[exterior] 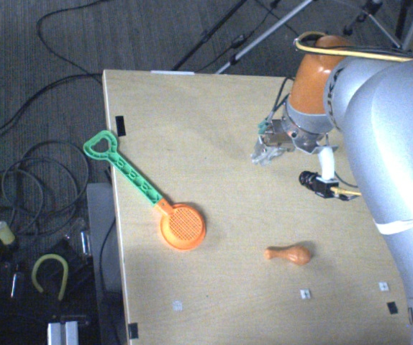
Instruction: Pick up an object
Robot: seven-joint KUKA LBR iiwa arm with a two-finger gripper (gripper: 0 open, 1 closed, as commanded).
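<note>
The hand (264, 152) hovers over bare tabletop (214, 113) — whether it is wide or narrow I cannot tell. The small orange gourd-shaped plastic toy (291, 254) lies toward 5 o'clock from it, long axis running 9-to-3 — probably the nearer pick.

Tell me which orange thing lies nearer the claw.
The small pear-shaped piece, below the claw. The strainer, with its green handle, lies farther left.
</note>
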